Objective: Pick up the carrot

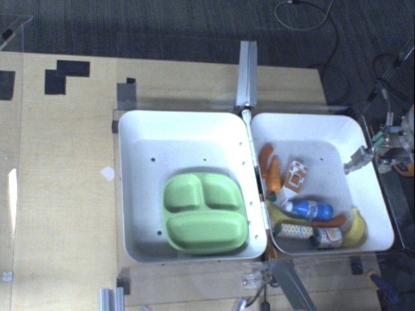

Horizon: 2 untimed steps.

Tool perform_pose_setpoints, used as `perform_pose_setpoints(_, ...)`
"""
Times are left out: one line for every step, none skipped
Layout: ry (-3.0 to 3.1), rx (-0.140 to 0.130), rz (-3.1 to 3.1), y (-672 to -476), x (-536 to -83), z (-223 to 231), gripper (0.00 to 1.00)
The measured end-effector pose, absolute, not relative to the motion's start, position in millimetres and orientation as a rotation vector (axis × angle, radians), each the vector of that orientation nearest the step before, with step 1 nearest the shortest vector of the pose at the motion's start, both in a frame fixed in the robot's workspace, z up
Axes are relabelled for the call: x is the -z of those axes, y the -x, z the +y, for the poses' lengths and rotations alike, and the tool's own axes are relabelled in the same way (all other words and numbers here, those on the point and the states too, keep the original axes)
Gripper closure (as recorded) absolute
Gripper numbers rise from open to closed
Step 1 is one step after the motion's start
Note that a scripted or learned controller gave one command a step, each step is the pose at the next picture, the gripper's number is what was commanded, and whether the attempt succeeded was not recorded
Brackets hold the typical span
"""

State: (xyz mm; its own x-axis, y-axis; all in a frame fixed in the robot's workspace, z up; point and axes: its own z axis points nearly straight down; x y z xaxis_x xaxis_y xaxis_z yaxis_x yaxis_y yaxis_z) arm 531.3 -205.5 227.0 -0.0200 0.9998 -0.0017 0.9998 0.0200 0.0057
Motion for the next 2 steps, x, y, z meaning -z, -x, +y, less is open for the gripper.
perform_pose_setpoints(-2.211, -0.005, 2.226, -569.9, -91, -149, 0.00)
perform_pose_setpoints(-2.207, -0.012, 2.226, -572.1, -103, -148, 1.00)
